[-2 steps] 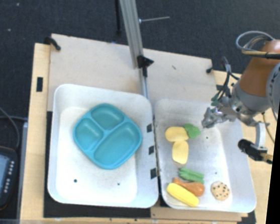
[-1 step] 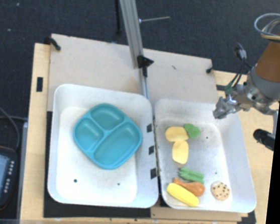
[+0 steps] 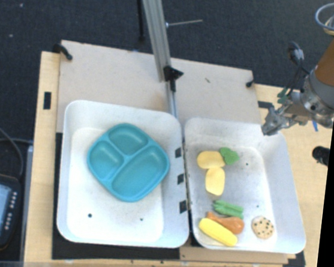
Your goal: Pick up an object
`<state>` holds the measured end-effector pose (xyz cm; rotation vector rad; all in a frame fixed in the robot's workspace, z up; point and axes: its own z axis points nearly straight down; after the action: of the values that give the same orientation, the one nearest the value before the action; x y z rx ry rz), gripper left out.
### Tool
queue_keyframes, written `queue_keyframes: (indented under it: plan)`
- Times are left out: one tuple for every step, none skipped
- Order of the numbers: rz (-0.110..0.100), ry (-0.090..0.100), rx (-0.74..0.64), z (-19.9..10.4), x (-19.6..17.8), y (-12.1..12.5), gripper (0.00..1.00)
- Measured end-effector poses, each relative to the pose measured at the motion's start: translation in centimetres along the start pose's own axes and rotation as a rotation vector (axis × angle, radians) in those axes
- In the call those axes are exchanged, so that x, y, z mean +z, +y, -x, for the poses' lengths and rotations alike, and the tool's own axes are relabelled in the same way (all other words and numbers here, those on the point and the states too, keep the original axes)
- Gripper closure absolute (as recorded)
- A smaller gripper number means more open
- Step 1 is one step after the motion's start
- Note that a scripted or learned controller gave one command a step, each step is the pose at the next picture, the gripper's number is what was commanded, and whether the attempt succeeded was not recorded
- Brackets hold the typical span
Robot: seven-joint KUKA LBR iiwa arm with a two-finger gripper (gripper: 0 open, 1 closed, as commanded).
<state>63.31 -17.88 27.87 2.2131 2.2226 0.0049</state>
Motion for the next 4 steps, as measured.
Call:
queue_keyframes:
  plan:
    - [-0.006, 0.001, -0.001, -5.2, 1.3, -1.4, 1.0]
    - [-0.007, 0.002, -0.001, -10.2, 2.2, -3.2, 1.0]
    - [-0.005, 0.003, -0.004, -16.1, 1.8, -3.5, 1.0]
    - [-0.006, 0.002, -0.002, -21.3, 3.2, -4.6, 1.0]
